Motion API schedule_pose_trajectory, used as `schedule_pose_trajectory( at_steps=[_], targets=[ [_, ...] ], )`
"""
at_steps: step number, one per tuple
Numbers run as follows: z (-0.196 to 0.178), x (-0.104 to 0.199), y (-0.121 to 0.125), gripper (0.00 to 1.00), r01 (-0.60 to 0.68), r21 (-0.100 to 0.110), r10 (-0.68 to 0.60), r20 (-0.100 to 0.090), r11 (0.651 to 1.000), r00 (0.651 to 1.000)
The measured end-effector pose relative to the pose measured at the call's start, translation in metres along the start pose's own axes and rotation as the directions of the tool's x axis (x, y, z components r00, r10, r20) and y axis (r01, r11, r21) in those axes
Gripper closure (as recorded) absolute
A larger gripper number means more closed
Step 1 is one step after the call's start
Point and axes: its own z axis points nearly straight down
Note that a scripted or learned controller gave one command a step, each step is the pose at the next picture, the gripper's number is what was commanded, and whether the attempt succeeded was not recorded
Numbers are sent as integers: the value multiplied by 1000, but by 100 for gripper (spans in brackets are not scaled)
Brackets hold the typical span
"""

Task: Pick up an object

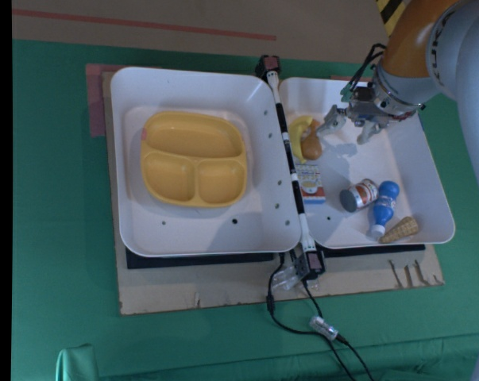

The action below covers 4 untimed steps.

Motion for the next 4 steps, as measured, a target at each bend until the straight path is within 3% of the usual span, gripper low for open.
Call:
schedule_pose_trajectory(
  at_steps=[1,2,4],
  targets=[
    [18,10,71,0,3,21,-3,0,1000,1000],
    [17,16,7,0,-4,3,4,2,1000,1000],
    [17,16,7,0,-4,2,4,2,1000,1000]
  ],
)
